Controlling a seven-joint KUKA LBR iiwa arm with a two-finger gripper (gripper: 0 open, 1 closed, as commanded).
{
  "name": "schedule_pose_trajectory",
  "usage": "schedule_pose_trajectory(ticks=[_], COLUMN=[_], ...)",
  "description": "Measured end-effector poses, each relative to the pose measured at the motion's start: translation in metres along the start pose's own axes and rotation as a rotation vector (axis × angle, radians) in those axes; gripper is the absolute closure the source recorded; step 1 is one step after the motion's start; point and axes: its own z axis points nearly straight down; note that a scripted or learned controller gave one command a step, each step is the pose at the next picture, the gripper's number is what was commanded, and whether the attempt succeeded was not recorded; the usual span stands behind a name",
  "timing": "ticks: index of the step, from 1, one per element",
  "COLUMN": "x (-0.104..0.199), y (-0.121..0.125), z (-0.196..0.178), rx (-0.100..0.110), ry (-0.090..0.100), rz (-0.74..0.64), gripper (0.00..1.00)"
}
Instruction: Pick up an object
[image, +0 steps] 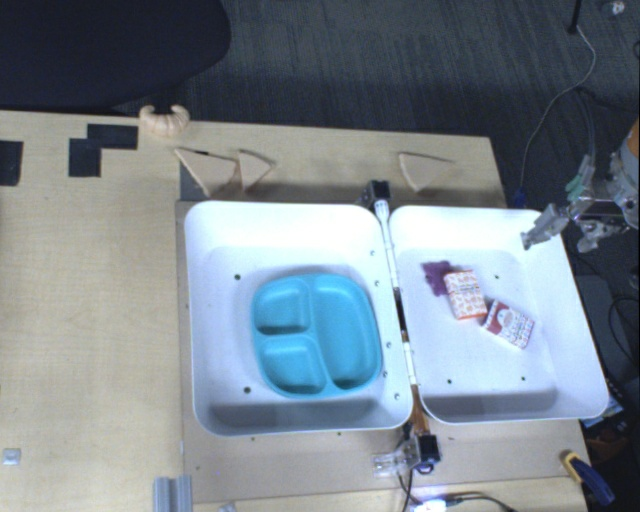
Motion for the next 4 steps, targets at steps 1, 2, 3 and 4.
schedule_pose_trajectory(ticks=[1,2,3,4], x=[-0.005,0.027,0.027,0.027], y=[0.044,-0.038,-0.035,-0.035], z=[0.146,0.168,0.156,0.156], rx=[0.004,-0.002,-0.009,-0.009], ry=[0.002,0.0,-0.001,-0.001], rz=[-0.002,0.002,0.0,0.0], gripper=[0.0,0.0,1.0,0.0])
